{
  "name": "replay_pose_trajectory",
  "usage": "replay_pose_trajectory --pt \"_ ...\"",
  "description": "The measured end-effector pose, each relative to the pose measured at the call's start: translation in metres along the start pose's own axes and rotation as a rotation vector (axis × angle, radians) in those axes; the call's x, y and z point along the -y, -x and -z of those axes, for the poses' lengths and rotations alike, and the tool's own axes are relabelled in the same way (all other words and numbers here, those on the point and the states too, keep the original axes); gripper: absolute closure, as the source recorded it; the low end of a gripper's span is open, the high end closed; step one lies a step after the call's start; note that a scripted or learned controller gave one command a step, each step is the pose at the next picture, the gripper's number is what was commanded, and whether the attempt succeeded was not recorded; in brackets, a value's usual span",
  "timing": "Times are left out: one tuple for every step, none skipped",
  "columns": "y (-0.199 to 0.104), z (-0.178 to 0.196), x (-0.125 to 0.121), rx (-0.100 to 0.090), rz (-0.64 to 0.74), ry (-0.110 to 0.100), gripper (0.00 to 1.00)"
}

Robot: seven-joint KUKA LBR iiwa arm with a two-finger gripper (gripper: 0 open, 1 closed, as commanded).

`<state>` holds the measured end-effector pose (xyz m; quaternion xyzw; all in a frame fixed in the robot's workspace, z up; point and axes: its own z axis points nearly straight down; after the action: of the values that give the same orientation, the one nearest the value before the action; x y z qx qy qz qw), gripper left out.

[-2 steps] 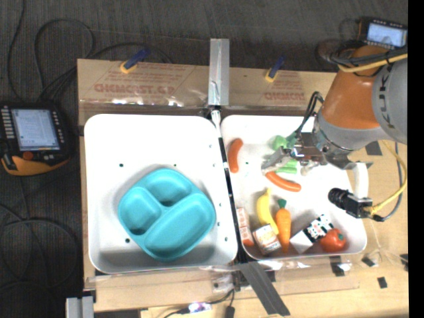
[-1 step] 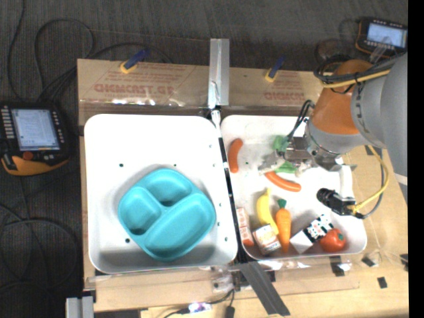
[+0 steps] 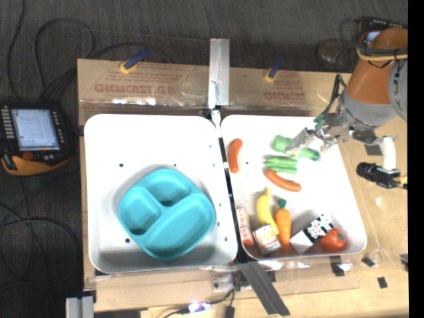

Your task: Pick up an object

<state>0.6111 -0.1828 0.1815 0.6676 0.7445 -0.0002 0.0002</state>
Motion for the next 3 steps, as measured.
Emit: replay_pose_trajectory --pt "-0.031 -0.091 0.0 0.005 0.044 0.008 0.0" --pt "-0.033 -0.082 -0.001 0.002 0.045 0.012 1.0" --pt "-0.073 -0.089 0.012 0.004 -0.103 0.017 1.0"
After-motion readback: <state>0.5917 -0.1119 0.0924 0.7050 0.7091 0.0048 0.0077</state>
